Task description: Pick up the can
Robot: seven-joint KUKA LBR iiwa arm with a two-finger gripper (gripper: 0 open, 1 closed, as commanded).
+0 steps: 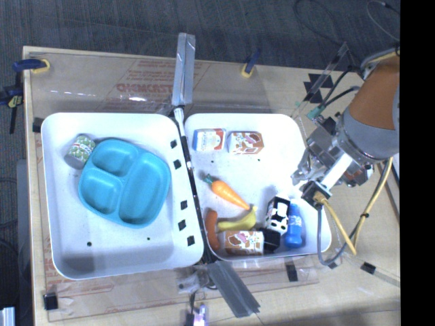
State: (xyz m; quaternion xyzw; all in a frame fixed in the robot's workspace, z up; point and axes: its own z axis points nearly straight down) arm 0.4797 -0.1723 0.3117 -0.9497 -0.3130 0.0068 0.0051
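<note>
— Where does the can sit?
— In the left bin, at its ten o'clock corner, against the blue divided plate.
— And the tool?
— It hangs at the three o'clock rim of the right bin, well apart from the can. Whether it is apart or together cannot be told.
— What lies near it?
— A blue bottle and a black-and-white item, at its seven o'clock.

Blue plate, green-and-grey can, orange carrot, yellow banana, black-and-white patched carton, blue bottle
</note>
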